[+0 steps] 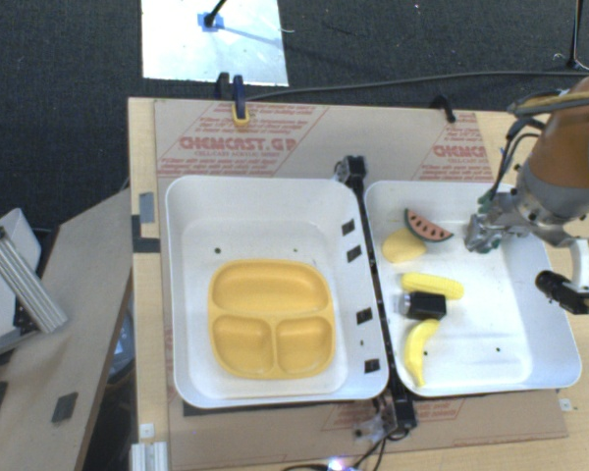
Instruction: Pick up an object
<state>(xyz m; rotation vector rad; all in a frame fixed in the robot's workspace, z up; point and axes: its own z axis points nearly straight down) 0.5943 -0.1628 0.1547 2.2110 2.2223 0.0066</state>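
Observation:
The right bin (pixel 545 361) holds a watermelon slice (pixel 428 227) near its back left. A pale yellow rounded piece (pixel 403 248) lies just below the slice. Further forward lie a yellow bar (pixel 433 285), a small black block (pixel 426 306) touching it, and a banana (pixel 419 349) by the front left corner. My gripper (pixel 483 237) hangs over the back of the right bin, a little right of the watermelon slice and apart from it. Nothing shows beneath it but bare bin floor.
The left bin (pixel 191 224) carries a yellow divided plate (pixel 271 318). A ridge with black clips (pixel 363 273) separates the two bins. The right half of the right bin is bare floor. A blue and yellow clamp (pixel 239 98) stands at the bench's back edge.

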